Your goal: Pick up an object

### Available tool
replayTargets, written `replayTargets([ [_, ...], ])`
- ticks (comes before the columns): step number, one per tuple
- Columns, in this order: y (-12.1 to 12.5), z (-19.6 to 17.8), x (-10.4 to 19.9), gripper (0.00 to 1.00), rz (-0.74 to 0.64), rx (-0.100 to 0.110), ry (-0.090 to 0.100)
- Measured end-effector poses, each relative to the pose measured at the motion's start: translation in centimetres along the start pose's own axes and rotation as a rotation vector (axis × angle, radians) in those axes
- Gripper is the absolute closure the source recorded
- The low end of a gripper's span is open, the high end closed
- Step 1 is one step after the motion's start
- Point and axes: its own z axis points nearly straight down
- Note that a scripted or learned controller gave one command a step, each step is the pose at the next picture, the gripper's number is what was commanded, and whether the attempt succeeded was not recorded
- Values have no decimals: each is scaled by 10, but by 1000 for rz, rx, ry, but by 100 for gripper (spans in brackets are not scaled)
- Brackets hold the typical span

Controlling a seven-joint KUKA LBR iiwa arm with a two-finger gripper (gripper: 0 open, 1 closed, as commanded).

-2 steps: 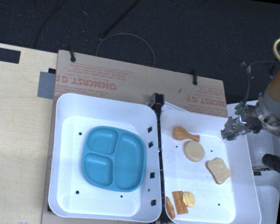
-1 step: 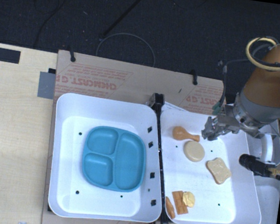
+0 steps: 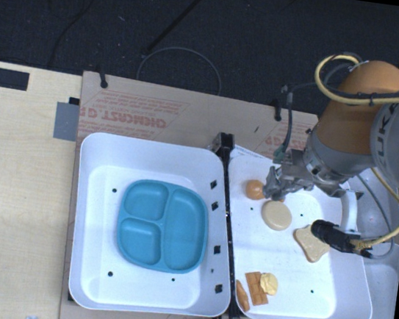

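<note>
The claw [image 3: 278, 191] hangs low over the back of the right bin [image 3: 345, 303], its dark fingers pointing down at the gap between a small orange ball [image 3: 254, 190] and a pale round disc [image 3: 277, 216]. From this slanted view I cannot tell whether the fingers are spread or pressed together, and nothing shows between them, so I would not call anything held.

The disc lies just below and in front of the claw, very near its tips, flat on the bin floor. It looks like a toy cookie or bread round: probably light and fairly stiff, with a smooth top. Being low and flat, it offers little to grip from above; the best hold would likely be across its width, fingers coming down on opposite edges. The orange ball sits just to the left of the claw, close to the divider [image 3: 224, 218] between the bins. It seems small, light and liable to roll away if nudged off-centre, so a hold straight across its middle would be safest.

Further out, a tan bone-shaped piece [image 3: 310, 244] lies to the right of the disc, and an orange-and-yellow toy snack [image 3: 258, 286] rests near the front. The left bin [image 3: 85, 279] carries a blue divided plate [image 3: 161, 224], well apart from the claw.
</note>
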Motion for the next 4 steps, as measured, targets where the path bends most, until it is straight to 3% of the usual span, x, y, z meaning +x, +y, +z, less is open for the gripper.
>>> replayTargets([
  [1,2,-9,49,100,-1,-3,0],
  [3,19,12,155,100,-3,-2,0],
  [4,19,11,153,0,0,-1,-2],
])
